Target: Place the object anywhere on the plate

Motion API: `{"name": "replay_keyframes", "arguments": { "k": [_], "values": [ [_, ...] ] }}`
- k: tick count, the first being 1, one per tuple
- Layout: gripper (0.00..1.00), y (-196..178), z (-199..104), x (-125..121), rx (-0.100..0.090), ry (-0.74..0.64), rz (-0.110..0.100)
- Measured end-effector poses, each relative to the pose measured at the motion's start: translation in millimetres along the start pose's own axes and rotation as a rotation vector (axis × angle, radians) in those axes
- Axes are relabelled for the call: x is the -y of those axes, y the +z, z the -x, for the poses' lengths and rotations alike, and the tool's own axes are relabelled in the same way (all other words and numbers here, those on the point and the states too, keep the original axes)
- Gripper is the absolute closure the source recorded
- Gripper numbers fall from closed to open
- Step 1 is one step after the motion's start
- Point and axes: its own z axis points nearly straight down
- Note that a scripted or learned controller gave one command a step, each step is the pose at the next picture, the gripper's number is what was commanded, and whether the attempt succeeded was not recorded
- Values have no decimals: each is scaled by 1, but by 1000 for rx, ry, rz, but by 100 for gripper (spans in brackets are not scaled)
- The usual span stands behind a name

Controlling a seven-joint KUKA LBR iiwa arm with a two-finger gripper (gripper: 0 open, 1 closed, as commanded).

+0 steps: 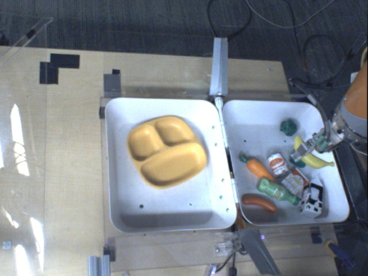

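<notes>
Yellow plastic is what catches my eye from where I'm standing: the banana (317, 161) in the right bin (253, 117), which I'd guess is the pick since the gripper (306, 146) hangs right at its upper end. It looks like toy food, so probably light, stiff and a bit slick. I'd grab it across the middle of the curve, not the tapered tips, or it may squirt out.

From the one overhead camera, the arm (352, 117) comes in over the bin's right wall, wrist tilted down and left. Can't honestly tell whether the fingers are spread or pressed together, it's too small and blurry there, and nothing is clearly between them.

Left of the banana sit a can (278, 164), a carrot (257, 167), a green bottle (278, 190) and a sausage (259, 201), all crowded close. The plate (167, 150), tan with three sections, is well left of the banana, in the other bin (123, 209).
</notes>
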Motion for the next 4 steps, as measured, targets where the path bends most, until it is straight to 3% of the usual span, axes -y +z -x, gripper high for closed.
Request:
{"name": "replay_keyframes", "arguments": {
  "k": [1, 2, 3, 4],
  "values": [
    [100, -14, 17, -21, 1, -10, 2],
    [100, -26, 17, -23, 6, -14, 8],
    [100, -18, 25, -7, 1, 6, 1],
    [100, 5, 66, 1, 1, -42, 0]
  ]
}}
